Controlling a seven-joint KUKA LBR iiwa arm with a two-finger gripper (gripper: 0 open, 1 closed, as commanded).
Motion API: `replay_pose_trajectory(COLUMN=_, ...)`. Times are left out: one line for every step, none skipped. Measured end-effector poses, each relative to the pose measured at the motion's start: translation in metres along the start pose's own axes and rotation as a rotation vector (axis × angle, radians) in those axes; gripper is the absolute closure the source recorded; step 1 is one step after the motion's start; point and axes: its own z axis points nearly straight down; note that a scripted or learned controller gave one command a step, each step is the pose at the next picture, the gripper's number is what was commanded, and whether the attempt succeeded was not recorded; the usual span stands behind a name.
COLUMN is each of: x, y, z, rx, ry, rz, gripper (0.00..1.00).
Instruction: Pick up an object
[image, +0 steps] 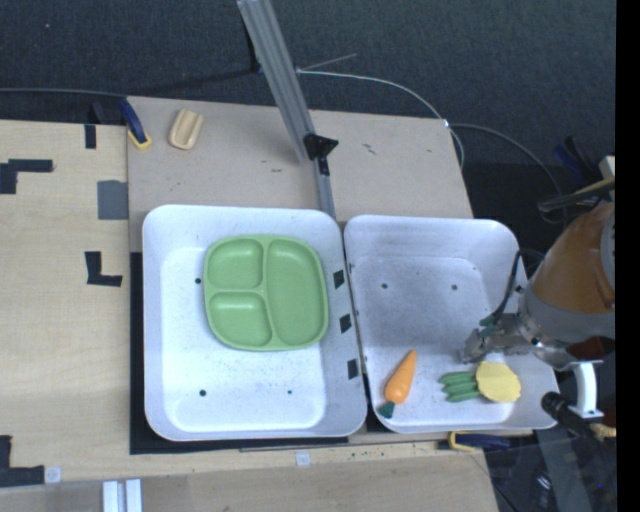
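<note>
Bench with two white bins (160, 300), one green plate (267, 292), one carrot (400, 377), pincer (480, 345) state unclear

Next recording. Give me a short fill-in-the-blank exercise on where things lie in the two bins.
1. The green divided plate lies in the ____ bin.
2. The toy carrot lies in the same bin as the yellow toy and the ____ toy bean pods.
3. The plate has ____ compartments.
4. The hand hangs over the ____ bin, just above the yellow toy.

Missing words: left; green; three; right
</note>
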Motion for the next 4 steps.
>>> replay_pose_trajectory(x=0.007, y=0.008, z=-0.049, rx=-0.005, ry=-0.001, rz=-0.001, gripper=1.00)
replay_pose_trajectory(x=0.012, y=0.010, z=-0.092, rx=-0.005, ry=-0.001, rz=0.000, gripper=1.00)
replay_pose_trajectory(x=0.012, y=0.011, z=-0.145, rx=-0.007, ry=-0.002, rz=0.000, gripper=1.00)
replay_pose_trajectory(x=0.071, y=0.018, z=-0.140, rx=-0.001, ry=0.002, rz=-0.005, gripper=1.00)
